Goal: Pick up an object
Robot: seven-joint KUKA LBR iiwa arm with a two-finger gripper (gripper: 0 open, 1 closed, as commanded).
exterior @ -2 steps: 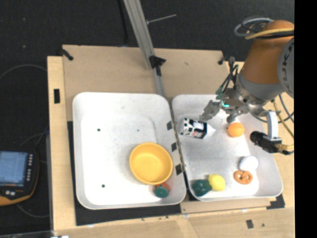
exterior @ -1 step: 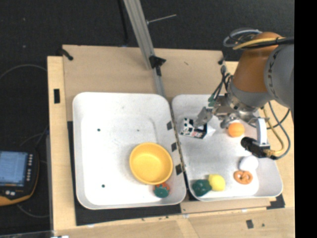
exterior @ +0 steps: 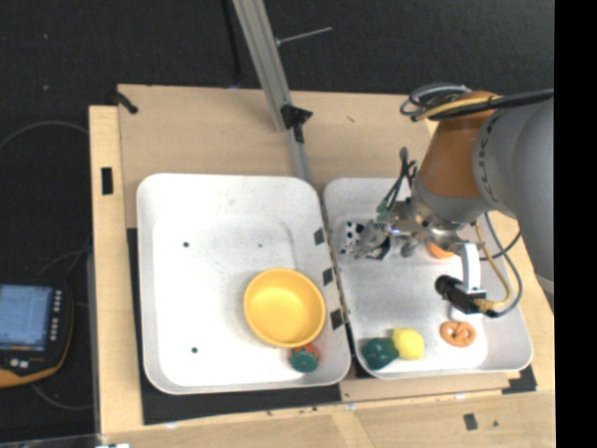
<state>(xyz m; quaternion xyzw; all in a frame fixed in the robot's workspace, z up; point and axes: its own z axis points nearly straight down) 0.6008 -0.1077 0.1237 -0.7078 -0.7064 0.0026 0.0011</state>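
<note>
Objects for picking lie mostly in the right bin (exterior: pixel 494 357). From the fixed overhead camera, the gripper (exterior: pixel 366 243) hangs low over that bin's far left part, close to the wall shared with the left bin (exterior: pixel 168 250). Right at its tip sits a small white piece with dark spots (exterior: pixel 350 234), possibly a die; it is too small to be sure. It looks touching or just beside the tip, on the tip's left. I cannot tell how the gripper is set, nor whether the spotted piece sits inside it.

Along the near edge of the right bin lie a green lump (exterior: pixel 379 351) and a yellow ball (exterior: pixel 408 343), touching each other, with an orange ring (exterior: pixel 457 333) to their right. All three are well apart from the gripper, on its near side. An orange thing (exterior: pixel 437 247) peeks out beside the wrist, largely hidden.

In the left bin a yellow bowl (exterior: pixel 284 306) stands upright near the shared wall, and a small green and orange toy (exterior: pixel 304 358) lies just nearer than it.

My judgement: the spotted piece is the likeliest target, since it lies nearest the tip and to its left, so little sideways travel seems called for. Its closeness to the shared wall may crowd the grasp.
</note>
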